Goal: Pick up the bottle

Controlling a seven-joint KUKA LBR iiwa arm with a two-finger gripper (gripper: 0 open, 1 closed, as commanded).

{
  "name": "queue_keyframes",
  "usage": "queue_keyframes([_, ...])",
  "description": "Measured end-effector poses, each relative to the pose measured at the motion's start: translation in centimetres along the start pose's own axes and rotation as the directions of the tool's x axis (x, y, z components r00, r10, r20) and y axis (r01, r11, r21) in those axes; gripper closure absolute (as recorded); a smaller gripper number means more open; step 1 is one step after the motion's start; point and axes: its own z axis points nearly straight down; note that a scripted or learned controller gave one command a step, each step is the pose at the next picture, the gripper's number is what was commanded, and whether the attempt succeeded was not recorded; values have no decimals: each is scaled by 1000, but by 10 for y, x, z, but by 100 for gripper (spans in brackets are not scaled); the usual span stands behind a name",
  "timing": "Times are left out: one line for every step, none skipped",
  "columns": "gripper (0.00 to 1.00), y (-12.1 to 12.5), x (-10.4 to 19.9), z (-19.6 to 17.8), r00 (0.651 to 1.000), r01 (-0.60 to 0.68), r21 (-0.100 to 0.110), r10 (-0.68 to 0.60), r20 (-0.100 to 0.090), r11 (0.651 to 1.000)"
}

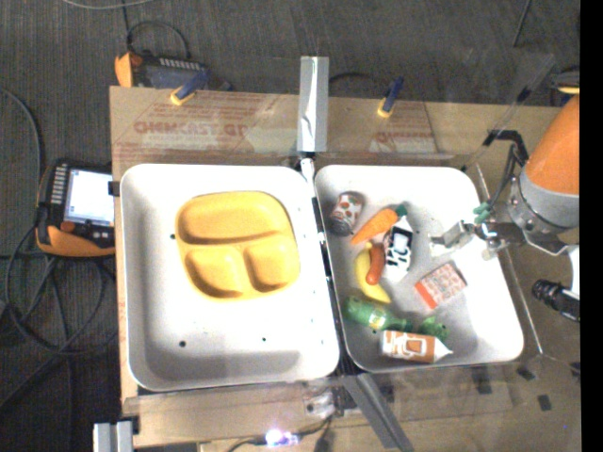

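Observation:
A green bottle [368, 313] lies on its side in the right bin [490, 332], near the front left, just under a yellow banana [369, 284]. Close in front of it lies an orange and white container [412, 347], also on its side. My gripper [459, 234] hangs over the right part of this bin, up and to the right of the bottle and well apart from it. Nothing shows in its grasp. The grey arm with its orange band [558, 163] reaches in from the right edge.
The right bin also holds a small can [347, 212], a carrot [377, 224], a black and white carton [401, 246], a red sausage [377, 264] and an orange packet [441, 283] below the gripper. The left bin [151, 337] holds a yellow divided tray [240, 243].

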Motion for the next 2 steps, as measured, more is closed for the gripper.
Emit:
queue_keyframes([0,-24,130,-26,1000,30,0,-30,1,1000])
queue_keyframes([0,-3,139,-52,990,142,0,-142,1,990])
